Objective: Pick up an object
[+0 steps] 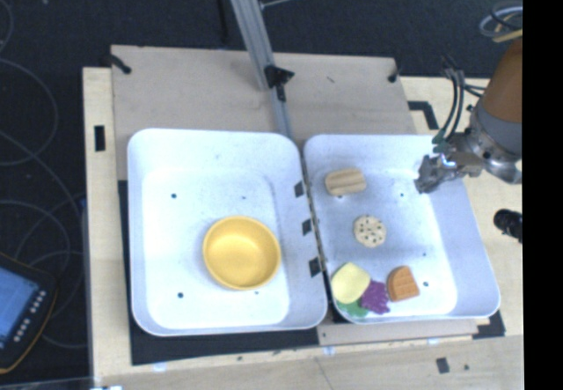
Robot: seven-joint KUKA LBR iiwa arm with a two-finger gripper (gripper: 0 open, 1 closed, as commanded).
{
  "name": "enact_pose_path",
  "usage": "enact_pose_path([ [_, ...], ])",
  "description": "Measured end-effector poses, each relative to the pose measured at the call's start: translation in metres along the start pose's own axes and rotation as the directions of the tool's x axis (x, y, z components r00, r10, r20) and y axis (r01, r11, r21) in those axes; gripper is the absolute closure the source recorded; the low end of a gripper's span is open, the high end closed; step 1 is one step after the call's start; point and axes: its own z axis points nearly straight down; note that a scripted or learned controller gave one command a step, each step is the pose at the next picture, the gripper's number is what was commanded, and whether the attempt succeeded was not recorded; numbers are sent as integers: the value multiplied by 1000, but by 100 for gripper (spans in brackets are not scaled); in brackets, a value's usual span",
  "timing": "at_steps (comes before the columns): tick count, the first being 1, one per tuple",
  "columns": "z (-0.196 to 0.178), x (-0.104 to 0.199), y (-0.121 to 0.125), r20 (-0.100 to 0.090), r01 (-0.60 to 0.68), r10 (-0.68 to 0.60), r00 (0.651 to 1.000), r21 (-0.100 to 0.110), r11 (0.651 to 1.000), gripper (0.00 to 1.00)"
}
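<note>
The right bin (457, 230) holds a tan bread roll (345, 182), a round chocolate-chip cookie (369, 231), a yellow piece (349, 282), a purple grape bunch (376, 298) and an orange-brown bread slice (403, 283). A yellow bowl (241, 252) lies in the left bin (158, 168). My gripper (428, 175) hangs over the right bin's upper right edge, well right of the roll, with nothing visibly between its fingers.
A grey metal pole (251, 18) slants from the top of the view down to the gap between the bins. Black cables (453, 102) trail beside the arm. A tablet-like device (18, 305) lies at the lower left, off the bench.
</note>
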Motion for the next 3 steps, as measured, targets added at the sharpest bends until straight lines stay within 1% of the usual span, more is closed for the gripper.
enact_pose_path([
  [1, -3, 53, 16, -3, 4, -4, 1000, 6, 1000, 100],
  [2, -9, 107, 27, -4, 5, -5, 1000, 7, 1000, 100],
  [3, -16, 160, 30, -4, 4, -4, 1000, 6, 1000, 100],
])
